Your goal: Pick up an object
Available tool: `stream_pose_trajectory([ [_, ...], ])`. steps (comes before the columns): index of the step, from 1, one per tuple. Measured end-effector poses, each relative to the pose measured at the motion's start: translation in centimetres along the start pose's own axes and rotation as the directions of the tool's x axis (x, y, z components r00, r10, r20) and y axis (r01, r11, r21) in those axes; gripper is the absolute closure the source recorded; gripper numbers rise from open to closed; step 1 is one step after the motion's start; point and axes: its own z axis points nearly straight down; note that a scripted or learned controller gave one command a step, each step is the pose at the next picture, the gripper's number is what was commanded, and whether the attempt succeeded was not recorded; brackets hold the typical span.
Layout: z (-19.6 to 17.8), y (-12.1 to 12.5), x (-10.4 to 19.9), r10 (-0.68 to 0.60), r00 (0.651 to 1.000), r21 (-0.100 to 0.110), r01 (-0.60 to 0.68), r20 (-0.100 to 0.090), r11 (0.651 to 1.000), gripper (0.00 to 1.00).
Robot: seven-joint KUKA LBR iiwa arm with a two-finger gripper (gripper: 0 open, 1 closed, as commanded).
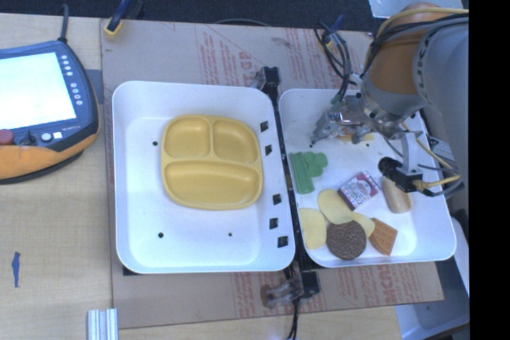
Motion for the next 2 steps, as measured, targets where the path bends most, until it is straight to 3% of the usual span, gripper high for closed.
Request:
stream_pose_trajectory([
  [1, -3.1, 3.1, -4.8, 0.011, 1.000, 0.002, -0.011, 0.004, 1.000, 0.00],
  [2, -1.4, -2.1, -5.7, 0.010, 1.000, 0.013, -0.010, 0.001, 1.000, 0.00],
])
